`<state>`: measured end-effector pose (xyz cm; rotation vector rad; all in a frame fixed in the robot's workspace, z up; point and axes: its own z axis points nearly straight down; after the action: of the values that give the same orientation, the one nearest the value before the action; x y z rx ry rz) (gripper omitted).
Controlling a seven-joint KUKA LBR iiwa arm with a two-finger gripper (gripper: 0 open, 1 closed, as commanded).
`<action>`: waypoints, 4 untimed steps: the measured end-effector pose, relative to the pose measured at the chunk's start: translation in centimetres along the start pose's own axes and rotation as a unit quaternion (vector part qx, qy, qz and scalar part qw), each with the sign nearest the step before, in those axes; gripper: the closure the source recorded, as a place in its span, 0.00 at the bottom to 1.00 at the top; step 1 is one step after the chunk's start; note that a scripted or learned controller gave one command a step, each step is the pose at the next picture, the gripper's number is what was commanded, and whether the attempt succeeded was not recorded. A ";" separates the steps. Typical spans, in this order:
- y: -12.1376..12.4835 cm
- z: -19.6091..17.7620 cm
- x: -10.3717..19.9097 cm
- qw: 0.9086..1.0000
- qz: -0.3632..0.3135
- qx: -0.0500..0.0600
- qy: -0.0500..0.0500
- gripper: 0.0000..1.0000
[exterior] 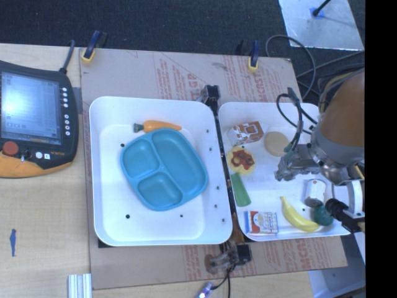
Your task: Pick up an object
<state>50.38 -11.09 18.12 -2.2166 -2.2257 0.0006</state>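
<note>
Banana (297,215), yellow and curved, lies in right bin (270,110).

two white bins (99,166), one blue plate (162,168), one carrot (158,126), one banana (296,216)

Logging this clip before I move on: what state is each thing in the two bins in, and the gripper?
Blue plate: flat in left bin, compartments bare.
Carrot: lying beside the plate's far edge.
Banana: lying in right bin.
Small carton: flat, near corner.
Green piece: lying along divider.
Gripper: over right bin, nothing visibly held.
</note>
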 end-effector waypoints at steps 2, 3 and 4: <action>8.6 -0.4 -3.4 1.000 0.001 0.002 0.000 1.00; 4.7 -1.7 -7.1 1.000 0.001 0.002 0.000 1.00; 4.7 -1.6 -7.1 1.000 0.001 0.002 0.000 0.00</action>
<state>55.10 -18.16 19.76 -2.2160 -2.2220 0.0035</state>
